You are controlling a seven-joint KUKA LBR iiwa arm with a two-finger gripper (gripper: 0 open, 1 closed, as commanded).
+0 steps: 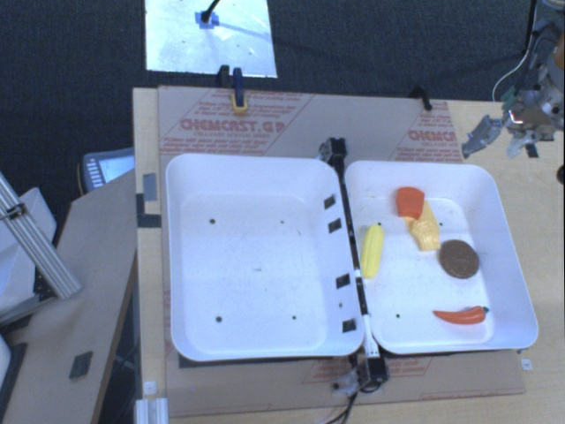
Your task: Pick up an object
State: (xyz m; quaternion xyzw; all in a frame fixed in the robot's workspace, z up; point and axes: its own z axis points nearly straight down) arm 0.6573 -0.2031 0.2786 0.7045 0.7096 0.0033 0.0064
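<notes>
The right bin (508, 237) holds several small items: an orange block (409, 201), a pale yellow piece (426, 230) touching it, a round brown disc (459, 259), a yellow corn cob (372, 250) by the left wall, and a red chili pepper (461, 315) near the front. My gripper (503, 138) hangs above the bench beyond the bin's far right corner. It is open, its fingers are spread, and nothing is between them. It is well apart from every item.
The left bin (256, 254) sits beside the right one, with black clips (340, 228) along the shared divider. A shiny metal plate (210, 23) lies at the back. A yellow clamp (238, 91) holds the cardboard base.
</notes>
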